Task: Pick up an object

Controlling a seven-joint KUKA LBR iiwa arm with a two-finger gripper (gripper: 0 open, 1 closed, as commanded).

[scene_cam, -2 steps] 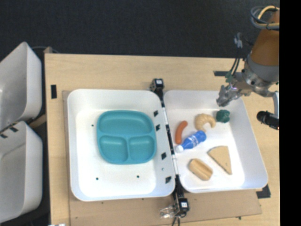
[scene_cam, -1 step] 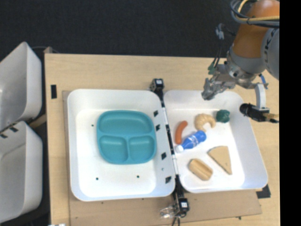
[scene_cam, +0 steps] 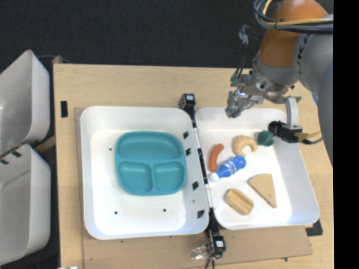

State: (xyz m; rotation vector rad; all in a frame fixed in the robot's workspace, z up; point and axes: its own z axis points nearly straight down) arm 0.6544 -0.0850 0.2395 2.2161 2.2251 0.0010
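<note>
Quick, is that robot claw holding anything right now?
Gripper: hangs over the far edge of the right bin, nothing seen between its tips; open or closed cannot be told.

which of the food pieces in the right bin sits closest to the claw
The croissant, pale tan and curled, just below the claw; the orange sausage, bread roll and wedge lie farther down.

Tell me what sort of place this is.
Probably a robotics lab's pick-and-place test bench: a wooden bench bears two white bins, one holding a teal divided tray, the other toy food such as a croissant, with a robot gripper above.
</note>
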